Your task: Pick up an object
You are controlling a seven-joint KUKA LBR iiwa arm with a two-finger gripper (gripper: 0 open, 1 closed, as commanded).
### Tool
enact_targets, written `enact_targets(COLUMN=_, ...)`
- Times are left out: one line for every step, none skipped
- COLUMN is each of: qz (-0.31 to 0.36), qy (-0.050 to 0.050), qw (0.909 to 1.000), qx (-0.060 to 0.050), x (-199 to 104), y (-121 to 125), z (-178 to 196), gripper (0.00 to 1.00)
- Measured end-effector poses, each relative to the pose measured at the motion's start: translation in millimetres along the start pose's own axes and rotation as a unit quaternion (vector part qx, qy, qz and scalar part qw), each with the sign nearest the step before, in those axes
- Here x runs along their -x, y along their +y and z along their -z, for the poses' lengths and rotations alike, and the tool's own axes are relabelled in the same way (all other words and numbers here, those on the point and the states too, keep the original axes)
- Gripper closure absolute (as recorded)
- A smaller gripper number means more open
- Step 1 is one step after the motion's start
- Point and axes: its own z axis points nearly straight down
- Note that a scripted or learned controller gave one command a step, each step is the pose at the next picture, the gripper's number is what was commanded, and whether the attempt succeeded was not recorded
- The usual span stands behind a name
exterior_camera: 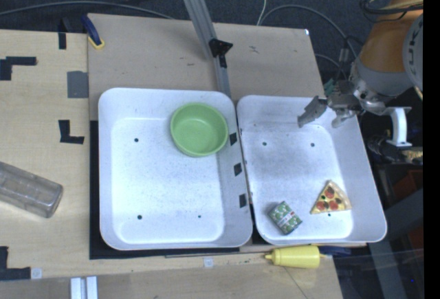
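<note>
At the bench's near edge a yellow bottle (pixel 297 257) lies on its side, just outside the right bin (pixel 357 174). Inside that bin, near its front right corner, sit a small green packet (pixel 284 217) and a pizza-slice toy (pixel 331 198), close together but apart. In the left bin (pixel 124 174) a green bowl (pixel 199 129) rests toward the far right corner. My gripper (pixel 323 113) hovers over the right bin's far edge, fingers spread, holding nothing.

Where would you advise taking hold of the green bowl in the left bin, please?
Probably by its rim. The green bowl sits upright and open-side up near the far edge of the left bin, so the end effector would likely come straight down, one finger inside the rim and one outside.
</note>
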Motion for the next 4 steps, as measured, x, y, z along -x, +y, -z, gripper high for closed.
enact_targets(qz=0.000, qy=0.000, qw=1.0000, qx=0.000, x=0, y=0, z=0, gripper=0.00)
enact_targets(qz=0.000, qy=-0.001, qw=1.0000, qx=-0.003, x=9, y=-5, z=-55, gripper=0.00)
enact_targets(qz=0.000, qy=0.000, qw=1.0000, qx=-0.003, x=9, y=-14, z=-116, gripper=0.00)
enact_targets(qz=0.000, qy=-0.001, qw=1.0000, qx=0.000, x=9, y=-14, z=-117, gripper=0.00)
